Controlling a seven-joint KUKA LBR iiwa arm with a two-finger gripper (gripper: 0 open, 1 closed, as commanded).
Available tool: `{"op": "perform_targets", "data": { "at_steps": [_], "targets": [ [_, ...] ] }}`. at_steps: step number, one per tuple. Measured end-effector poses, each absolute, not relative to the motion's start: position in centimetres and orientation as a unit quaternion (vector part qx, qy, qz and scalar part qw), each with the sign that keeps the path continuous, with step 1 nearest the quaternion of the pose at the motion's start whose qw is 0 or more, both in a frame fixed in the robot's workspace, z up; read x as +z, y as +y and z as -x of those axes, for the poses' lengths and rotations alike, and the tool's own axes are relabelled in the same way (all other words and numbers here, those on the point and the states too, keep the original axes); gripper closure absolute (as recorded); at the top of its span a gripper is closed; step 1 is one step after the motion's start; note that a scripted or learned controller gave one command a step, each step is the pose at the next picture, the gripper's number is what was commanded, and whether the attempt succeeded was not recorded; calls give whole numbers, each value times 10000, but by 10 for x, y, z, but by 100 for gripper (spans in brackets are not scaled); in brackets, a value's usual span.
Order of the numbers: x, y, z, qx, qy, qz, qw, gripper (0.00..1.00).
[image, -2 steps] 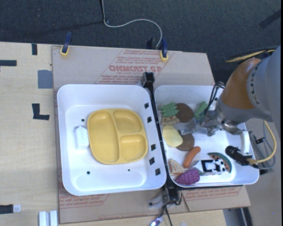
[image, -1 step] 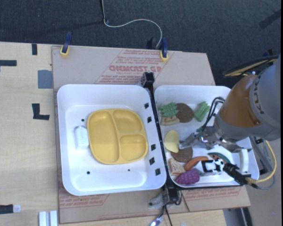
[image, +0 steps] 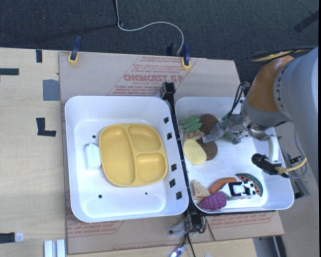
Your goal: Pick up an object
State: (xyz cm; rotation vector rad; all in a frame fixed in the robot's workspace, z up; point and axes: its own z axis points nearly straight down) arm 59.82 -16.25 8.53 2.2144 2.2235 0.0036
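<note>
Reaching from the right into the right bin (image: pixel 281 194), jaws (image: pixel 211 135) low over brown cookie (image: pixel 208 122) beside green leaf (image: pixel 191 124) and yellow lemon (image: pixel 195 152); jaw state unclear. Yellow plate (image: pixel 132 154) in left bin (image: pixel 85 111).

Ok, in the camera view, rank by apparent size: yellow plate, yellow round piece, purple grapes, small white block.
Largest to smallest:
1. Yellow plate
2. Yellow round piece
3. Purple grapes and small white block look alike, so I won't rank them.

Brown round piece (image: pixel 208 123), beside green leafy piece (image: pixel 191 124), right bin's upper-left corner
</note>
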Motion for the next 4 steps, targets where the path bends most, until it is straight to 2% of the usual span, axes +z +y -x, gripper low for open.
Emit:
{"op": "perform_targets", "data": {
  "at_steps": [1, 2, 3, 4],
  "targets": [
    [86, -106, -537, 7, 7074, -7068, 10, 0],
    [96, -108, -540, 14, 7071, -7071, 23, 100],
    [94, -107, -538, 1, 7073, -7069, -5, 0],
    [101, -107, -537, -12, 7075, -7067, -30, 100]
  ]
}}
